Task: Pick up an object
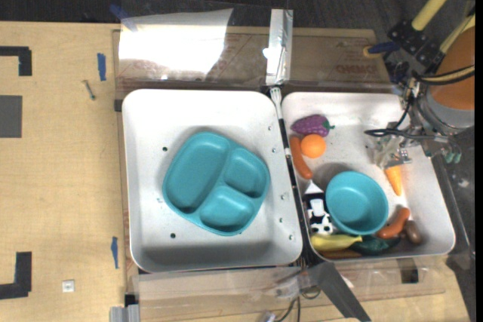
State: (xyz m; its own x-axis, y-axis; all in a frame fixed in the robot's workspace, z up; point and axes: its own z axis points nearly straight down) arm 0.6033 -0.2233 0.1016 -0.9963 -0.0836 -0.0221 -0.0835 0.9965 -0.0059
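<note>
Bright overhead light, glare on plastic sheet (175, 47)

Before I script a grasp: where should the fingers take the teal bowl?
Probably the teal bowl by its upper-right rim, coming straight down. It sits upright and open, and that rim faces bare bin floor; toys crowd its left and lower sides.

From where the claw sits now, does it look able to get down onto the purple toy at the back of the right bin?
Probably yes. The purple toy lies uncovered near the right bin's back-left corner, with nothing on top; the orange ball sits just in front of it. The claw hangs over the same bin.
</note>
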